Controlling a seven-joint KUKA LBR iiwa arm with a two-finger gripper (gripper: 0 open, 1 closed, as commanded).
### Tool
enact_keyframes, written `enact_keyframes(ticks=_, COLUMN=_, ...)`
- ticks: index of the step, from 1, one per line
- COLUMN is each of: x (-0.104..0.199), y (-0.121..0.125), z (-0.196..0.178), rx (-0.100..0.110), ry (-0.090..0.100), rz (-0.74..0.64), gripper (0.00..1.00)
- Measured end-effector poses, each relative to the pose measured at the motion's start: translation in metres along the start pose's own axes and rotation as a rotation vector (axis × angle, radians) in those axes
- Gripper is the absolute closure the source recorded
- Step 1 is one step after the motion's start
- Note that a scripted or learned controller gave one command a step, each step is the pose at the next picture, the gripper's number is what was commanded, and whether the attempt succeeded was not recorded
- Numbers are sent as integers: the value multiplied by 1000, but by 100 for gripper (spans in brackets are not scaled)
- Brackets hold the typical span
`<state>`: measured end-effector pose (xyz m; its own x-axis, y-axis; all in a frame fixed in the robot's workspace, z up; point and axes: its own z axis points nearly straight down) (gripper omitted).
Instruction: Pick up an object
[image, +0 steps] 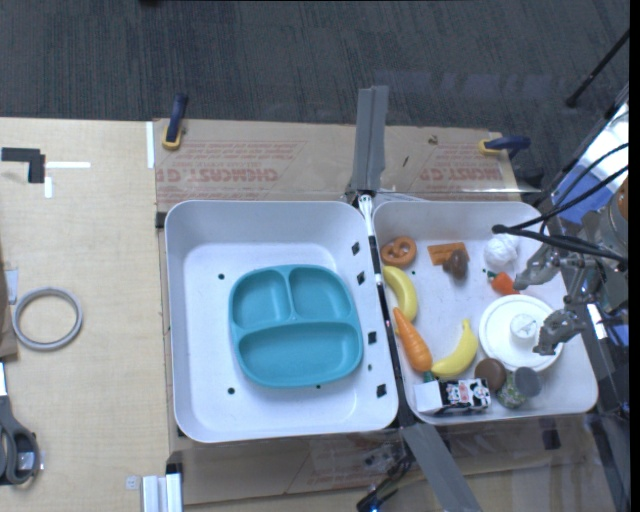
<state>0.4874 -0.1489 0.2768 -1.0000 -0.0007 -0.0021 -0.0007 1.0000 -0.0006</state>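
Note:
The right bin (560, 215) holds several small objects. Among them are a pretzel (398, 250), two bananas (402, 292) (457, 352), a carrot (412, 342), an orange block (444, 252) and a white bulb (501, 250). A white round dish (512, 328), a cow-print carton (455, 396) and a brown kiwi-like ball (489, 373) lie there too. My gripper (546, 302) reaches in from the right and hangs over the dish's right side. It is open: one finger (537, 268) is at the dish's far edge, the other (552, 334) at its near right edge. Nothing sits between them.
The left bin (190, 300) carries a teal divided plate (296, 326). A grey ring (45, 318) lies on the wooden bench at the left. Dark cables and tripod legs (590, 215) cross the right edge near the arm.

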Motion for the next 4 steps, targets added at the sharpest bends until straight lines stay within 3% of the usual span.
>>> enact_keyframes(ticks=1, x=-39, y=-35, z=123, rx=-1, ry=2, rz=-114, gripper=0)
enact_keyframes(ticks=2, x=-138, y=-29, z=185, rx=0, ry=-2, rz=-40, gripper=0)
enact_keyframes(ticks=3, x=-118, y=-70, z=183, rx=1, ry=-3, rz=-23, gripper=0)
enact_keyframes(ticks=4, x=-112, y=-72, z=184, rx=0, ry=-4, rz=71, gripper=0)
